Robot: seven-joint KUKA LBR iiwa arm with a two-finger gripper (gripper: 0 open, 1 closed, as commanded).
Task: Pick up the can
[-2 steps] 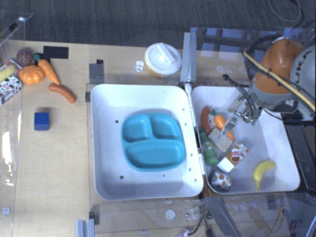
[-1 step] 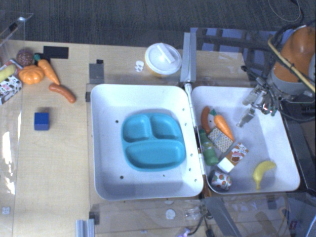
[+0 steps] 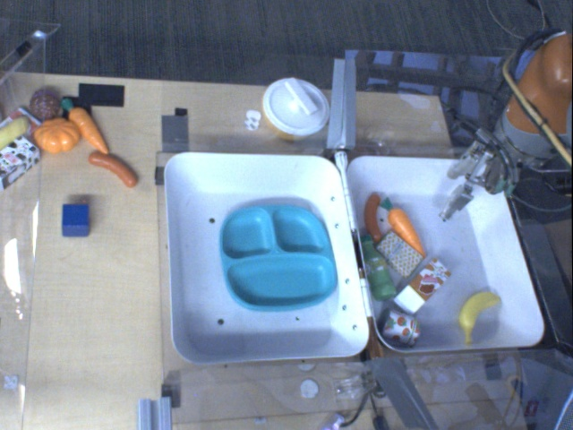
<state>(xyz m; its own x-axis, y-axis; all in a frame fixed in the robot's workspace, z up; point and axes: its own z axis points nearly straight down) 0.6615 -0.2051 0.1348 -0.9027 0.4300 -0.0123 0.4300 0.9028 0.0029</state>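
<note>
Camera view: gripper [image 3: 458, 197] hung over the right bin [image 3: 524, 267].
Fingers: apart, nothing between them.
Can [image 3: 400, 328]: far below-left of gripper, untouched.

Even, fairly bright overhead light falls across the whole bench, with no strong direction to it. Shadows are soft and short: a faint grey edge inside the left white bin [image 3: 188, 240] and under the blue tray [image 3: 279, 255]. The bin floors are close to overexposed, washing out fine detail. A clear panel at the left edge [image 3: 18, 267] carries pale, streaky reflections. The dark floor along the top is dim and grainy. Overall sharpness is modest; small objects in the right bin [image 3: 510, 267] look soft, and the gripper [image 3: 466, 191] is slightly smeared. Straight edges bow slightly toward the corners.
</note>
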